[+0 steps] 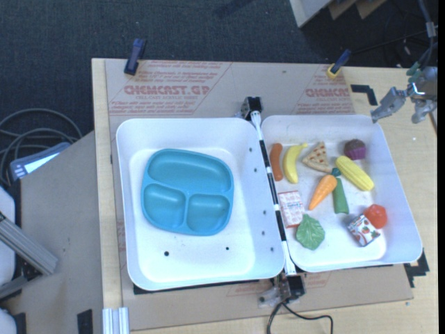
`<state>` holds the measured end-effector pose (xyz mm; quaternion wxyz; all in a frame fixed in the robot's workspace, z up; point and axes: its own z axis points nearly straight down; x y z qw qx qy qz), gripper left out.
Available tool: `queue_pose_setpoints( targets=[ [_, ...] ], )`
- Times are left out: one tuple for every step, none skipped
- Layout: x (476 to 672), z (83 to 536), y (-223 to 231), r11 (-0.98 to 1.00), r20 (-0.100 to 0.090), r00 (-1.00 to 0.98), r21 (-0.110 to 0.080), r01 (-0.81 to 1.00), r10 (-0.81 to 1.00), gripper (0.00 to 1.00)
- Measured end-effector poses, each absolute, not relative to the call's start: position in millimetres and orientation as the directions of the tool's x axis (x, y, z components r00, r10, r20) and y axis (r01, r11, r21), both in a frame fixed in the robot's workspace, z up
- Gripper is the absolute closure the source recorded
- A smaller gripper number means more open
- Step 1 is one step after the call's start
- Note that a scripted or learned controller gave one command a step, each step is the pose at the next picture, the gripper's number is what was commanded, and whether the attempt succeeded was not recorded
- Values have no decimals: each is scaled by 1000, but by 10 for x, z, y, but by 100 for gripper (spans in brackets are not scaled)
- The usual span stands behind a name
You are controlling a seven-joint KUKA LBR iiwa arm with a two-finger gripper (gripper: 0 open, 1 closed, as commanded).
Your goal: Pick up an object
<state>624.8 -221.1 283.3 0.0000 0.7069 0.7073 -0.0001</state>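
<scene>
The hand [405, 101] hangs open by the far right corner of the tabletop [208, 89], holding nothing; toy food like the carrot [321, 191] lies in the right bin [400, 207]; the blue tray [187, 191] sits in the left bin [132, 186].

Two white bins side by side on a tan bench [174, 92] with red print, left bin [132, 256] holding a blue three-compartment tray [188, 191], blue clamp [133, 56] at the bench's far left edge, grey cables [28, 127] on dark floor at left
</scene>
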Motion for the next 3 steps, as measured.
queue_pose_setpoints(
  targets=[
    [6479,1231,-2227,1,2,-1,-3,1000,1000,0],
    [6443,848,-2171,6,11,-6,-1,1000,1000,0],
    [6379,862,-2176,6,9,-6,3,1000,1000,0]
  ],
)
